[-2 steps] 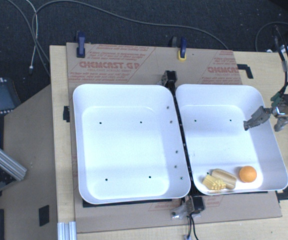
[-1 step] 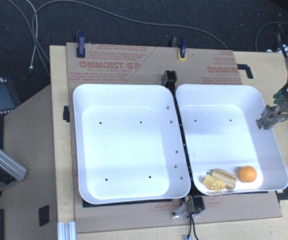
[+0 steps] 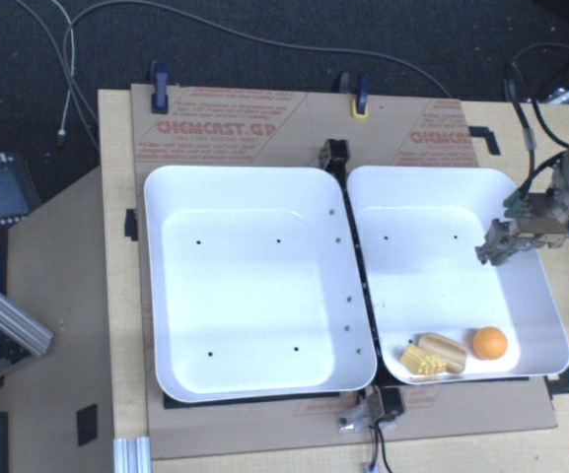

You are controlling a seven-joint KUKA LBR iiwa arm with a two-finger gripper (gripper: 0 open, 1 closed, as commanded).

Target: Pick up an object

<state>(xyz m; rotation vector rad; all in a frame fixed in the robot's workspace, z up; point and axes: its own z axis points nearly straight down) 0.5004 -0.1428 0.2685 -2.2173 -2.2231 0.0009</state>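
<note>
Down in the near corner of the right white bin [image 3: 531, 294] sit a small round orange ball [image 3: 489, 343], a tan roll [image 3: 444, 347] and a yellow corn piece [image 3: 422, 361], all touching or close. They look light and smooth, so the ball may roll; its middle seems the best place to squeeze. The grey gripper [image 3: 488, 251] hangs well apart above them, holding nothing.

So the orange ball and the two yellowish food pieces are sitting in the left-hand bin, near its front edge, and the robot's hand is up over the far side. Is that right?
Not quite. The orange ball and the two yellowish food pieces lie in the right bin, near its front edge, not the left one. The camera view shows this. The hand is indeed over the far side of that bin, apart from them.
</note>
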